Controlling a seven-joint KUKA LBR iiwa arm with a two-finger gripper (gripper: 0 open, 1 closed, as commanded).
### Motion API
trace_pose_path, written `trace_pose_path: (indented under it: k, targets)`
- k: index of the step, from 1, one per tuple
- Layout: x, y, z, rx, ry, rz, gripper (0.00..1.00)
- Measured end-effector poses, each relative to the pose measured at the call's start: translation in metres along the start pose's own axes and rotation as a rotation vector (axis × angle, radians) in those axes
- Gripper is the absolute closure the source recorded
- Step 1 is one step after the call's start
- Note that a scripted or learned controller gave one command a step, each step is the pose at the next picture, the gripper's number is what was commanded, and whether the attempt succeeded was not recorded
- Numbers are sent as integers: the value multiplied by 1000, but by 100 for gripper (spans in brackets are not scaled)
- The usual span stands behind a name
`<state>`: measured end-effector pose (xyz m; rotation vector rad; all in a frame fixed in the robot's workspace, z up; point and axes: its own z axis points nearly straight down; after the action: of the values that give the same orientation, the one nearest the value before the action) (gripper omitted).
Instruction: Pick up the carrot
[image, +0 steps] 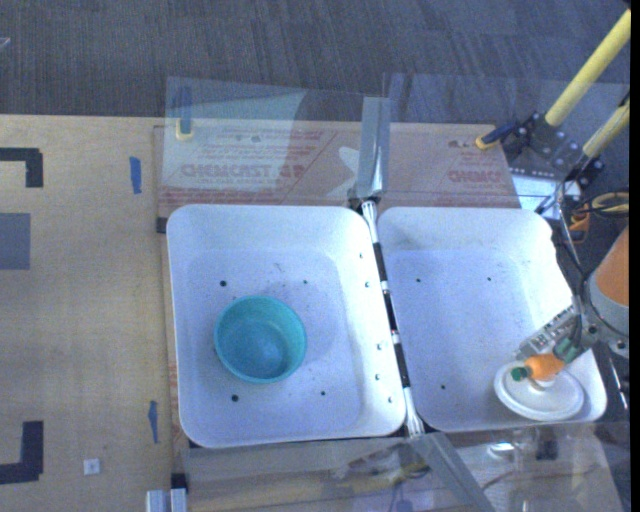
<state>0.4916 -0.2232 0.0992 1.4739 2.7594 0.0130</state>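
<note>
The bench carries two shallow white bins side by side, the left bin (200, 240) filling the middle of the frame and the right bin (450, 250) sitting just beside it toward the right, the two separated by a narrow dark seam. In the lower left part of the left bin stands a teal bowl (260, 340), upright with its mouth open to the camera. In the lower right corner of the right bin lies a white plate (535, 400), resting against the bin's sloping wall. The carrot (543, 367), a small orange piece with a bit of green at its left end, sits at the upper edge of that plate. The arm (612, 290) enters from the right edge of the frame, its orange band showing above the wrist, and the gripper (555, 345) reaches down and leftward to the carrot. The metal fingers (545, 338) lie right at the carrot's upper side, touching or nearly touching it, but from this slanted view it cannot be told whether the pincer is open, closed, or actually clamped on the carrot. Behind the bins, toward the top of the frame, a clear panel (260, 150) stands along the bench, and yellow poles (590, 70) slant in from the upper right corner.
</note>
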Motion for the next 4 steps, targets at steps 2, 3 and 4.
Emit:
trace_pose_path:
  k: [2, 3, 4]
  targets:
    - [48, 25, -63, 15, 2, 596, 0]
    - [24, 4, 11, 8, 0, 578, 0]
    - [23, 5, 0, 3, -1, 580, 100]
